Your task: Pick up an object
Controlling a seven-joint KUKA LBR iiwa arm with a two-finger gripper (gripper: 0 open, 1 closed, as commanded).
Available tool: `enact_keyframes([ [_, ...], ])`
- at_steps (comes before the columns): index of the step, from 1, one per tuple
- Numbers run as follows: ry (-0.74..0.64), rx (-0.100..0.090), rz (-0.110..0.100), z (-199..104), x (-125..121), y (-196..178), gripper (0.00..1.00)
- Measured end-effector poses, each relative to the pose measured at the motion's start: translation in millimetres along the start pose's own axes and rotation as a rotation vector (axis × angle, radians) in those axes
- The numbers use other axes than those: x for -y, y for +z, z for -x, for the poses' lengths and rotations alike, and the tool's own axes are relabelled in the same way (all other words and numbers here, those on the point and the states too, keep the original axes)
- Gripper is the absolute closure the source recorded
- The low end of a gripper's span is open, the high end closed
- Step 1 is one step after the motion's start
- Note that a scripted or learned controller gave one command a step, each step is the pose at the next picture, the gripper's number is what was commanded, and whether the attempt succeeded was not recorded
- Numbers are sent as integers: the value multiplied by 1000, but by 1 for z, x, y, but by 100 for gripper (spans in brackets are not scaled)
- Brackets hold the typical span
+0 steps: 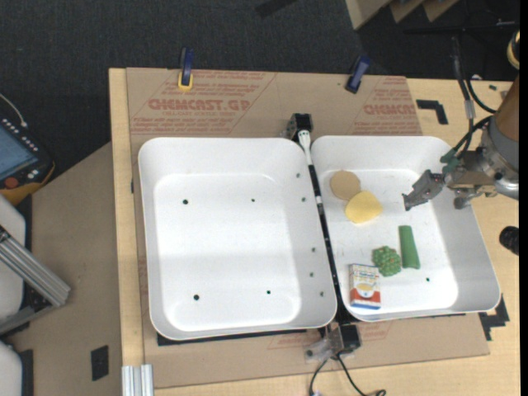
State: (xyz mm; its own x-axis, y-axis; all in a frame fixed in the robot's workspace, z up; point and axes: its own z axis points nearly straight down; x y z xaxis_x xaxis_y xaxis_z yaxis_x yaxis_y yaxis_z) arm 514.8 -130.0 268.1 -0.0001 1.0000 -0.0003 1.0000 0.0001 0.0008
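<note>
The right bin (pixel 470 258) holds several small items. A tan rounded piece (pixel 345 183) lies at its back left, touching a yellow lump (pixel 363 208) just in front of it. Further forward are a green stick (pixel 408 247) and a green broccoli-like piece (pixel 386 260) side by side, and a small red, white and blue carton (pixel 365 287) near the front rim. My gripper (pixel 419 192) hangs over the bin's right half, to the right of the yellow lump and behind the green stick. Nothing is seen in its grasp.
The left bin (pixel 165 221) sits beside the right one, with a black divider strip (pixel 318 213) between them. Both rest on a brown cardboard sheet (pixel 247 97) held by two clamps at the back. Cables run near the arm on the right.
</note>
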Motion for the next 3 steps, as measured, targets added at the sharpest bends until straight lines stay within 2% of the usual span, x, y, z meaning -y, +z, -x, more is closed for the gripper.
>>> enact_keyframes([
  [1, 2, -3, -6, -20, 24, 190, 0],
  [2, 1, 1, 2, -19, 22, 173, 100],
  [3, -8, 0, 14, -69, -41, 77, 100],
])
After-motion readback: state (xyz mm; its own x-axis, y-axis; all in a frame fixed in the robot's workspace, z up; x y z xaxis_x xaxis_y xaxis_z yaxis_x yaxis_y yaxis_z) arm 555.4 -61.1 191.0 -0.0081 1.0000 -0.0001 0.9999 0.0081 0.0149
